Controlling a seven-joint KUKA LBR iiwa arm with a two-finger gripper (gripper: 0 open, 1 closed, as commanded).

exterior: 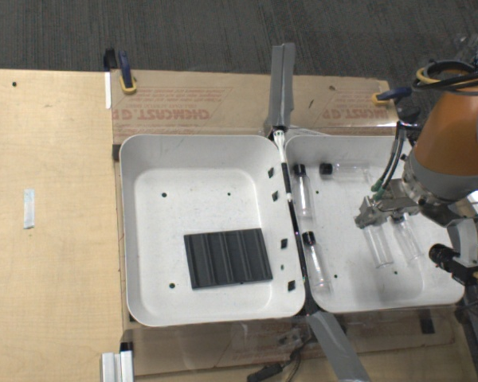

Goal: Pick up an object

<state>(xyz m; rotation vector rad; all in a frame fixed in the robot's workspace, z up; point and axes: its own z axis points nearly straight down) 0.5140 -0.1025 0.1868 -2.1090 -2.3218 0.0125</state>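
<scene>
1. Near the front edge of the left bin [135, 213], a dark ribbed panel [227, 259] lies flat; its ribs run toward the bin's back wall and its long side runs along the front edge. It bears no readable label.
2. In the right bin [358, 297], a clear tube with a black cap [313, 263] lies against the left wall, its long axis running front to back, cap toward the back.
3. The gripper [385, 233] hangs over the middle of the right bin, its transparent fingers [380, 247] pointing toward the front edge. They stand slightly apart with nothing visible between them, so the claw is released and grasps nothing.
4. A second clear tube [302, 189] lies along the same left wall nearer the back, also front to back, black cap at the back end. A small black piece [327, 168] sits near the back wall.
5. Behind both bins, a cardboard sheet [175, 110] carries reddish print, upside down and mirrored; it appears to read "CHEMCAST GP".
</scene>
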